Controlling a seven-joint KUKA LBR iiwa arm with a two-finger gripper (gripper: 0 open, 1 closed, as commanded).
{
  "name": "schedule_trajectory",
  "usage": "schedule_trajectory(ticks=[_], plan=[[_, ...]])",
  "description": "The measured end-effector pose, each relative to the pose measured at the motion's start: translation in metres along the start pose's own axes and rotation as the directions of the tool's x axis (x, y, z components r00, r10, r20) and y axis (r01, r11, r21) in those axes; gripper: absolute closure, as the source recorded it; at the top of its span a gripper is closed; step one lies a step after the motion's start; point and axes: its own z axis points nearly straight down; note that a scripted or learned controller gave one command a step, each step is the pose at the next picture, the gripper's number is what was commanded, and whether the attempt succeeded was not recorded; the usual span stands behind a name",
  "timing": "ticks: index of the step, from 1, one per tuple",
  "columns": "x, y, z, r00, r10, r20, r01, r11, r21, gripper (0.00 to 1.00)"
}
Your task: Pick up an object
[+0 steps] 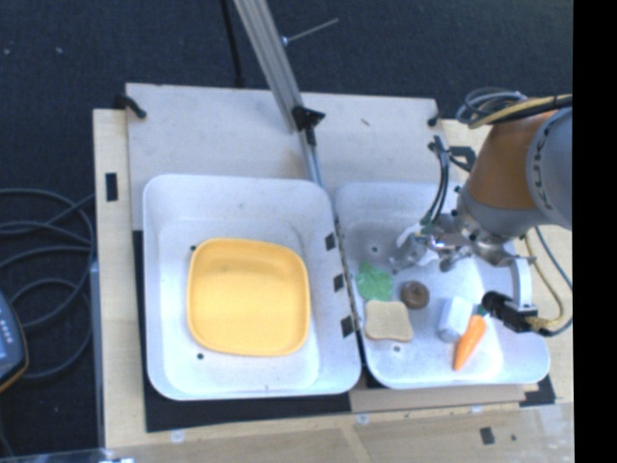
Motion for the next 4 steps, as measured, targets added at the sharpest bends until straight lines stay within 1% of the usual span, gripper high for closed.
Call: schedule_trajectory(ticks=[1, 2, 3, 4], plan=[[-0.001, 0.0, 0.044, 1.0, 0.0, 0.001, 0.0, 1.0, -0.004, 0.0], [-0.001, 0.001, 0.032, 1.0, 0.001, -0.001, -0.001, 1.0, -0.008, 1.0], [-0.001, 0.008, -0.013, 1.0, -0.001, 0.0, 0.001, 1.0, -0.008, 1.0], [-0.008, 0.016, -0.062, 1.0, 0.0, 0.001, 0.0, 1.0, -0.009, 1.0]])
